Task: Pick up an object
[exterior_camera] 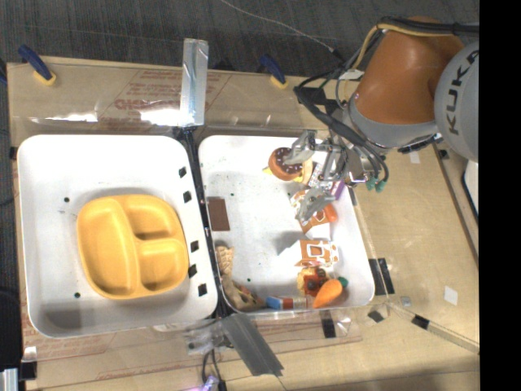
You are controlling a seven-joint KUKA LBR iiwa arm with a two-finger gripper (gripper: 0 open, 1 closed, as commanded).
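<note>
We record two shallow white bins side by side on the bench. The left bin [32,218] holds one yellow divided tray [130,243], lying flat near its middle. The right bin [244,157] holds the loose items: a brown ring-shaped doughnut toy [283,163] near the far wall, a small brown block [217,213] by the left wall, a white and orange carton [317,252] toward the right side, an orange carrot toy [327,292] in the near right corner, and a pale woven piece [225,259] by the near left wall. We find the gripper [313,204] lowered into the right bin's far right part, just above the carton and beside the doughnut toy. An orange scrap sits close against it, but we cannot tell how its jaws stand, nor whether anything is pinched.
</note>
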